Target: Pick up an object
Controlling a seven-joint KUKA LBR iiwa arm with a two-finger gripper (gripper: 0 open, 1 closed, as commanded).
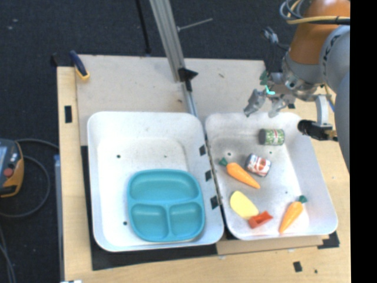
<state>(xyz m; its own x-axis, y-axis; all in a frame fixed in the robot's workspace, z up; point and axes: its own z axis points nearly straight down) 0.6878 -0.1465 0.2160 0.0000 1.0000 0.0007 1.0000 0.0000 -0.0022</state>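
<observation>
In the smooth white right bin [315,175], tapered carrots [243,175] flank a round can [271,136].

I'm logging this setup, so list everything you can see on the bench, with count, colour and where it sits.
Bins: two, white, side by side.
Divided tray: one, teal, left bin, near side.
Carrots: two, orange, right bin, one mid, one near right corner.
Cans: two, right bin; green one far side, red-and-white one mid.
Yellow piece: one, right bin, near side.
Red piece: one, beside the yellow piece.
Gripper: one, grey, open above right bin's far edge.
</observation>
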